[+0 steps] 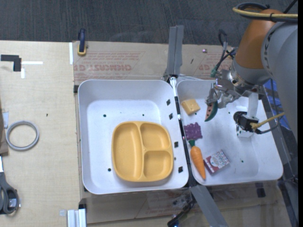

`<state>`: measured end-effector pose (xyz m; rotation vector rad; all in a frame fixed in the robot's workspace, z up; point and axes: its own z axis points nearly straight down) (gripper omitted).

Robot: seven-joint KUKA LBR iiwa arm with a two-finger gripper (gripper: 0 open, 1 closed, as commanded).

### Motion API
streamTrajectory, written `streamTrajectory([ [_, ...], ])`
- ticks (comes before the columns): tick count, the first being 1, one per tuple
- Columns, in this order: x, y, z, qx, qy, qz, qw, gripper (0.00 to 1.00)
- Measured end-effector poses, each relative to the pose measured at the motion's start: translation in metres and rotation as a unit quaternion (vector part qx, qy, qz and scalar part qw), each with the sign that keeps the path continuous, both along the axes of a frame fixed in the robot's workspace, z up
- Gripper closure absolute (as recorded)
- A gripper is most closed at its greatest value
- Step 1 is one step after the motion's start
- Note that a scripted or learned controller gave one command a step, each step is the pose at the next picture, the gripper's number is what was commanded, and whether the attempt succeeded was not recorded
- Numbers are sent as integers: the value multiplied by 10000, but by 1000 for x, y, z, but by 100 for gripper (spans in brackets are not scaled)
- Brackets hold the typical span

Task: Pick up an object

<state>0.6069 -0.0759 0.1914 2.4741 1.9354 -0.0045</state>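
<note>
Apparently the end effector [214, 103] is clamped on a dark green pepper-like piece [210, 111], which hangs between its fingers above the right bin [265, 169], clear of the cheese wedge [191, 106], grapes [192, 131] and carrot [198, 162] lying loose along that bin's left side.

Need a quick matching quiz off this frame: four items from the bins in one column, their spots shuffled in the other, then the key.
Things:
1. yellow tray
2. carrot
3. purple grapes
4. cheese wedge

Places:
A. right bin, far end by the divider
B. left bin, lying flat
C. right bin, near end by the divider, beside the small red and white carton
D. right bin, by the divider, between the cheese and the carrot

Pairs: 1-B, 2-C, 3-D, 4-A
</note>
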Motion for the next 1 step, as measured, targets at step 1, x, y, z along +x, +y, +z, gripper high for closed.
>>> streamTrajectory([
  [1,-1,3,-1,-3,9,-143,9999,100],
])
